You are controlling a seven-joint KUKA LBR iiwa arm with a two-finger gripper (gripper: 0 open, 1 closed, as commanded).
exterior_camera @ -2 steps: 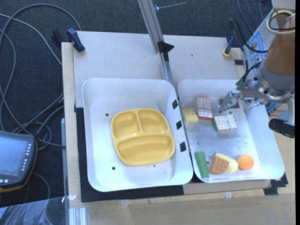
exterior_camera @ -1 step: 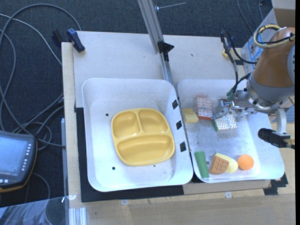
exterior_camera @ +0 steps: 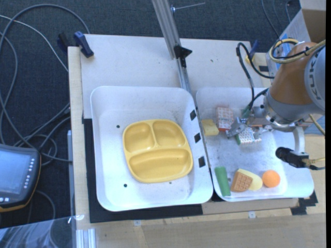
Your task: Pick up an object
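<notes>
Standing by the bench, taking stock from above:

1. Left white bin (exterior_camera: 103,138): holds a yellow three-compartment plate (exterior_camera: 157,150), lying flat near the middle.
2. Right white bin (exterior_camera: 295,190): holds the loose items listed below.
3. Pale yellow block (exterior_camera: 209,127): by the bin's left wall.
4. Red-and-white printed box (exterior_camera: 224,117): just right of the block. Its print is too small to read.
5. Silvery chequered packet (exterior_camera: 249,137): at the bin's middle, right against the gripper's tip. No legible label.
6. Green cylinder (exterior_camera: 221,180): by the near-left corner, lying along the wall.
7. Waffle-patterned piece (exterior_camera: 240,181): resting against a yellow wedge (exterior_camera: 255,182), beside the cylinder.
8. Orange ball (exterior_camera: 271,179): just right of the wedge, near the front rim.
9. Gripper (exterior_camera: 242,131): low over the bin's middle, between the printed box and the chequered packet. Whether it is clenched, released or grasping anything cannot be told from here.
10. Arm (exterior_camera: 289,87): grey with an orange band. Dark lettering on its casing is cut off at the edge and not readable in full.
11. Surroundings: aluminium post (exterior_camera: 164,14) rising between the bins, blue clamp (exterior_camera: 83,43) at the bench's far-left corner, handheld screen unit (exterior_camera: 15,177) on the floor, cardboard box (exterior_camera: 313,17) far right.
</notes>
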